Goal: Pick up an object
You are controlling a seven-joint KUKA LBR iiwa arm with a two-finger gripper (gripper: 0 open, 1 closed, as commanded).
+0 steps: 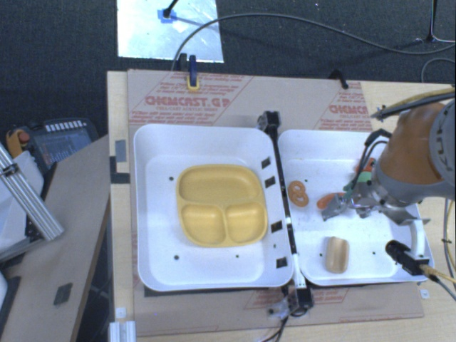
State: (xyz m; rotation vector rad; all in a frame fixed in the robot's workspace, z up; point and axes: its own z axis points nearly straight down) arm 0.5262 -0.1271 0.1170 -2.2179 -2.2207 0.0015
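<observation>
Orange carrot (329, 201) lay at the gripper's (343, 204) nine o'clock, touching it, presumably the pick target; whether it was gripped could not be told.

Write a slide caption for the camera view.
The arm's gripper hovers low in the right bin near a pretzel and bread roll; yellow divided tray fills the left bin.

Beneath me lies dark carpet (57, 41) (cables (320, 30) trailing across it), with 1 shiny metal sheet (167, 20) far left and a wooden bench (71, 212).
</observation>
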